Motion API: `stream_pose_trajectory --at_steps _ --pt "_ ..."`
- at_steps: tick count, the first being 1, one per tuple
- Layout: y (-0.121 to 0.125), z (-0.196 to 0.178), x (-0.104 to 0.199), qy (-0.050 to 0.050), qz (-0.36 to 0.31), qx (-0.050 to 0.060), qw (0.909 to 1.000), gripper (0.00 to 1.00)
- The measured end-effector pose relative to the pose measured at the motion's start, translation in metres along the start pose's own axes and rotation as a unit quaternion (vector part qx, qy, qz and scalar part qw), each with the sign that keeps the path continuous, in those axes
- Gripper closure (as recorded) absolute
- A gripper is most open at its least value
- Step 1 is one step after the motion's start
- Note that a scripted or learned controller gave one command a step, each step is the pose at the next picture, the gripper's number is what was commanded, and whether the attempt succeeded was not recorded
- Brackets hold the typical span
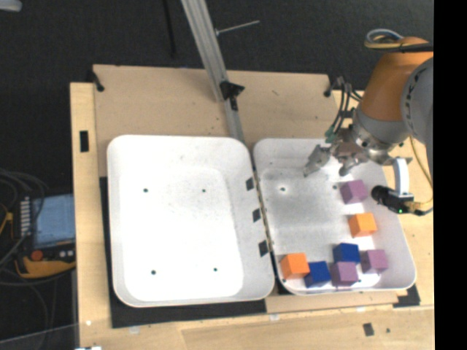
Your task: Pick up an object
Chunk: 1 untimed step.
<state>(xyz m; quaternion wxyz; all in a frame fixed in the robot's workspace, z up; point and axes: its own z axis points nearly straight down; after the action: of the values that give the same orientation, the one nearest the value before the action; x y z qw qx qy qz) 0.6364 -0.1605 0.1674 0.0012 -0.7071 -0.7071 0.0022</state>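
My gripper (330, 166) hangs over the far part of the right bin (292, 155), its two fingers spread open with nothing between them. A purple block (354, 191) lies just to the near right of it, apart from the fingers. Further toward the front lie an orange block (363, 224), a blue block (347, 253), a purple block (376, 259), another purple block (344, 273), a second blue block (317, 273) and a second orange block (295, 265).
The left bin (182, 217) stands beside the right one, with a row of small clips along the seam. A slanted metal pole (208, 49) rises from behind the bins. Cables and a box lie off the bench at the left.
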Motion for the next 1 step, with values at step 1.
stream_pose_trajectory --at_steps 1 --pt "-0.0016 0.048 0.008 0.0 -0.001 -0.001 1.0 0.0"
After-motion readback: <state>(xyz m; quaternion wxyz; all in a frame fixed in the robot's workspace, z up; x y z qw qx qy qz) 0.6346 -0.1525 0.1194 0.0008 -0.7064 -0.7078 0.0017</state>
